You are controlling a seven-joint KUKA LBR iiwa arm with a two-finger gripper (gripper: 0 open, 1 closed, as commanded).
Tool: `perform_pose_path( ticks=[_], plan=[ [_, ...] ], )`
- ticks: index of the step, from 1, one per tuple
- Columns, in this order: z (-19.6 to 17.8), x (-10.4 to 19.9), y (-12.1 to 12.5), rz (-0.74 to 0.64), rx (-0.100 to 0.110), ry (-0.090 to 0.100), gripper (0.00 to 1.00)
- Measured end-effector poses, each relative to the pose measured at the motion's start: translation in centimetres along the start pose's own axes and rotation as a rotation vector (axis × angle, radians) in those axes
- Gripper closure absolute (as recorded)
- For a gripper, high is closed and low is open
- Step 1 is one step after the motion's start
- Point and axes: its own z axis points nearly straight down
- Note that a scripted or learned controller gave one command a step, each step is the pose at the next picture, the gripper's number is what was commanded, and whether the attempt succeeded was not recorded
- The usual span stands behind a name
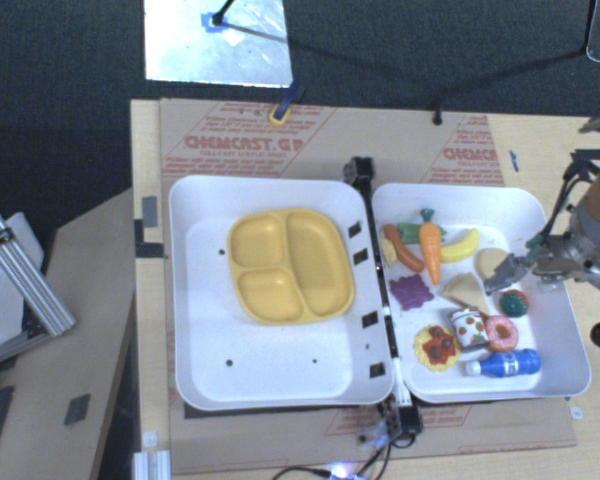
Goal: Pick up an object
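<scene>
Camera view: grey jaws (507,275), state unclear, hover over the right white bin (555,313) by the red-green toy ball (513,302), seemingly choosing.

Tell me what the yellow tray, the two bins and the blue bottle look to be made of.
Yellow tray: likely molded plastic, matte, with three smooth rounded compartments in one even color.
Bins: probably thin formed plastic, white with a slight sheen, rounded corners and raised rims.
Blue bottle: seems glossy toy plastic, with a bright highlight along its side; too small to be sure.
</scene>
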Motion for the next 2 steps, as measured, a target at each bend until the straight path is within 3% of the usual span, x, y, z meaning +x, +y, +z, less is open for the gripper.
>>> perform_pose_path(
  ticks=[2],
  plan=[
    [10.7, -0.4, 0.7, 0.001, 0.002, 0.001, 0.00]
  ],
)
